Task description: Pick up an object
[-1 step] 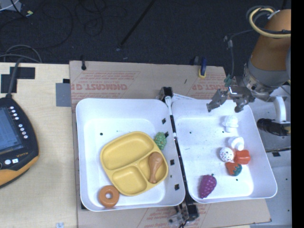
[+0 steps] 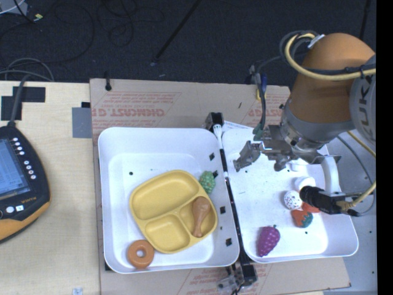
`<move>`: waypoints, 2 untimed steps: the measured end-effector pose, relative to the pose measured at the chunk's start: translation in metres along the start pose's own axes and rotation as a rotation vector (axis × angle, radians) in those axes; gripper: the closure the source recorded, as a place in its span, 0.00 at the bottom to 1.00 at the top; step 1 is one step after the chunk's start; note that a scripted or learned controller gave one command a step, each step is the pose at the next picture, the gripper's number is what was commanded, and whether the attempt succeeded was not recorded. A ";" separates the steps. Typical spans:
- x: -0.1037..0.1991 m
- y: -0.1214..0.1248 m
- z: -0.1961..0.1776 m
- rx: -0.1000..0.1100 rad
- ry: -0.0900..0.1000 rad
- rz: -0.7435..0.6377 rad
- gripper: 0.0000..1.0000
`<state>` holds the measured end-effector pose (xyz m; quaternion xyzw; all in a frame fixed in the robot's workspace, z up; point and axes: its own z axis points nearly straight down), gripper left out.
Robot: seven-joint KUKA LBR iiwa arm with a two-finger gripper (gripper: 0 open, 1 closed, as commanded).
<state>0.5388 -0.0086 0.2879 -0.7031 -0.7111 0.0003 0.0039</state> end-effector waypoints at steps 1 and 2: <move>-0.007 0.002 -0.008 0.001 -0.004 0.010 1.00; -0.050 -0.051 -0.063 -0.006 -0.006 0.015 1.00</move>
